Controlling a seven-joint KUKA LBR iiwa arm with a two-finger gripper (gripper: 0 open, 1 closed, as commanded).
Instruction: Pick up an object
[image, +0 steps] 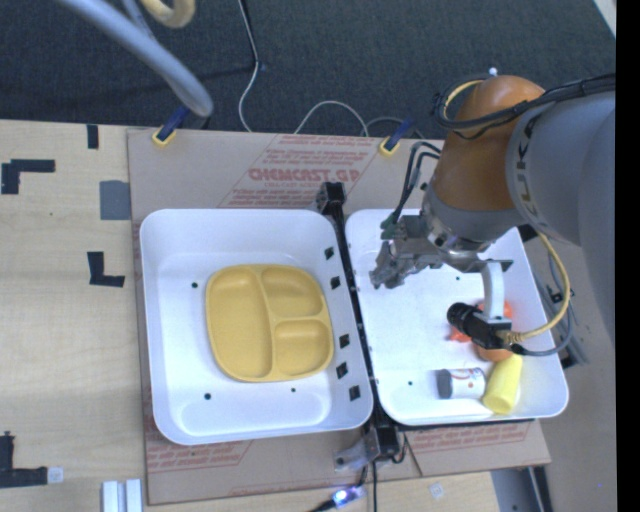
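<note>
Camera view: orange object (490, 351), half-hidden

Red lettering on the cardboard sheet (290, 165), just beyond the far rim of the left bin (240, 214), read "CHEMCAST GP". The smaller red lines around it were too blurred to read.

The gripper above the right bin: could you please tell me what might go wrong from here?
1. The gripper hangs over bare floor of the right bin, apart from the yellow-capped tube near the bin's near right corner. Descending here would likely catch nothing.
2. It sits close to the wall between the bins and might strike it.
3. The orange object is partly hidden behind the arm, so a grasp there looks awkward.
</note>
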